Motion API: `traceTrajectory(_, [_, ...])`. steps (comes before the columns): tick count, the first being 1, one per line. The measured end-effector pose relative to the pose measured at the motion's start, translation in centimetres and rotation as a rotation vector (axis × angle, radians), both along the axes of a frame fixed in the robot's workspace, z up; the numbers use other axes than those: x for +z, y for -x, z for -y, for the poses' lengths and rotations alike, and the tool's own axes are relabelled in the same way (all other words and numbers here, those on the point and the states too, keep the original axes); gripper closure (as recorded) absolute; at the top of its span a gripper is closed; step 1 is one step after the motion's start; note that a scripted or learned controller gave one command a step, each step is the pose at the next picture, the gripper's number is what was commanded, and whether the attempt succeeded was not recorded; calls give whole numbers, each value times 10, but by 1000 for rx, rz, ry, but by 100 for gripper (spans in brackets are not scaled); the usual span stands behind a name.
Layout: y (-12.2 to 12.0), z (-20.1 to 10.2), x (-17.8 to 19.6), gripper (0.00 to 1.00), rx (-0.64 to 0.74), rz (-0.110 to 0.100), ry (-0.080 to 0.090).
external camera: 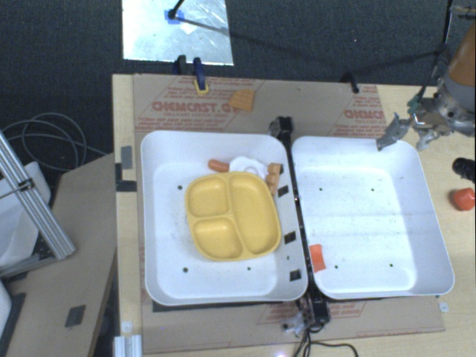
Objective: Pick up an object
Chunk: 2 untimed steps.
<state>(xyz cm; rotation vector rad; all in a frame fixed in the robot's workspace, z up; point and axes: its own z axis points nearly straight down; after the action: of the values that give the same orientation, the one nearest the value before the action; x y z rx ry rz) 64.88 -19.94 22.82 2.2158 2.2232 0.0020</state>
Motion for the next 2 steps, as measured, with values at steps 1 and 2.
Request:
traceTrajectory(1, [80, -86, -79, 0, 6, -16, -8])
traceTrajectory(2, [166, -32, -52, 0, -10, -4, 1])
